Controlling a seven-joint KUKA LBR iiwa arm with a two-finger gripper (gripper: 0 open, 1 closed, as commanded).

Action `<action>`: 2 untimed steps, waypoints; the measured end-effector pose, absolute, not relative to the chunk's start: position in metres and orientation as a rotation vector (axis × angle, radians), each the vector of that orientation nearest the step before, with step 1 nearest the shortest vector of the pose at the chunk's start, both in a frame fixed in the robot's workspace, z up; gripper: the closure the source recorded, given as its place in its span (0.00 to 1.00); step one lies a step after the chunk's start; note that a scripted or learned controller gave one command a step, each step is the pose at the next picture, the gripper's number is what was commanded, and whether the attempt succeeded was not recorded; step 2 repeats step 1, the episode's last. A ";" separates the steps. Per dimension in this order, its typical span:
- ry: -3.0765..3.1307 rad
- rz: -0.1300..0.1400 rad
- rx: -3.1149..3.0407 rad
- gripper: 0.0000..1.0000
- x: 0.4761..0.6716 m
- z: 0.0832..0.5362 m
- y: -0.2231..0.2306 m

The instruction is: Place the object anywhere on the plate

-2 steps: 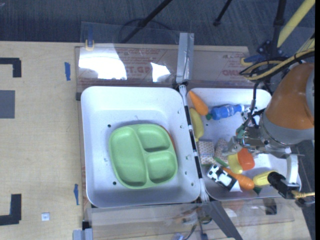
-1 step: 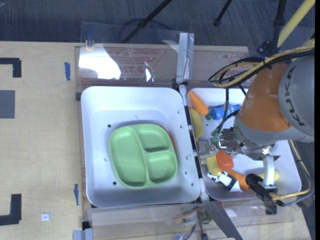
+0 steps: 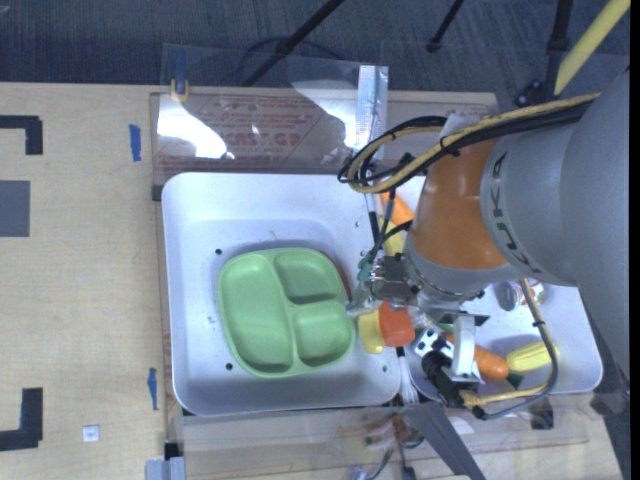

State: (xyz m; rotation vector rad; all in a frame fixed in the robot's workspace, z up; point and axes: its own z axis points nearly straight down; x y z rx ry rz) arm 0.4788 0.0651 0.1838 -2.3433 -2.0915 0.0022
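A green plate [image 3: 285, 313] with three compartments lies in the left white bin [image 3: 200, 228]. My gripper [image 3: 387, 306] hangs over the wall between the two bins, just right of the plate's right rim. Directly below it sit a small orange-red piece [image 3: 397, 327] and a yellow piece [image 3: 370, 335], close together at the left bin's right edge. The arm's body covers the gripper from above, so I cannot make out whether either piece is held.
The right bin [image 3: 585, 353] is mostly hidden under the arm. An orange carrot-like toy [image 3: 487, 365] and a yellow toy [image 3: 530, 356] lie at its front. Another orange thing [image 3: 399, 209] peeks out behind the wrist. A clear sheet [image 3: 270, 128] stands behind the bins.
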 end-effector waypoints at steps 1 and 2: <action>-2.092 0.002 -2.343 0.00 0.479 0.184 0.065; -2.092 0.002 -2.343 0.00 0.479 0.184 0.065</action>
